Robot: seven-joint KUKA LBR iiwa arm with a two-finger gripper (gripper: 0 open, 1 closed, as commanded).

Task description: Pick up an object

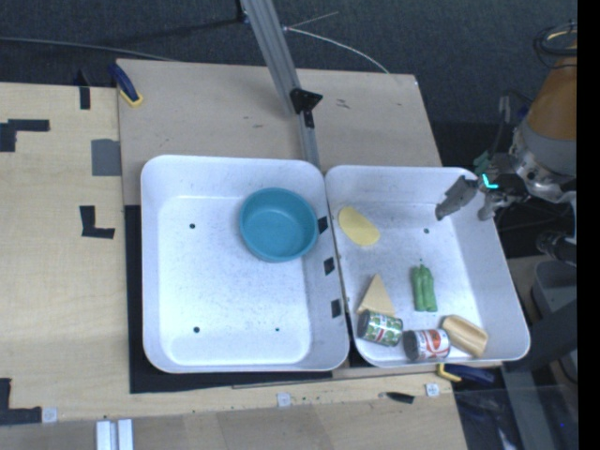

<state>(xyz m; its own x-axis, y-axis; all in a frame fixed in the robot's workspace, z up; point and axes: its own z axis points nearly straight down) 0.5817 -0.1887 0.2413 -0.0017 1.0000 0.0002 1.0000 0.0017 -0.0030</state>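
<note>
At the near edge of the right bin [497, 270] lie a bread roll [465, 335], a red can [427, 344] and a green can [380, 328], close together. A little farther are a yellow wedge [377, 295] and a green vegetable [425, 288], whose long axis runs from near to far. Farther still is a yellow lemon [358, 226]. The hand [469, 200] hangs over the far right corner of this bin, fingers spread apart, holding nothing. All things lie to the left and nearer from the hand; the green vegetable seems the closest. A blue bowl [277, 224] sits in the left bin [178, 279].
</note>
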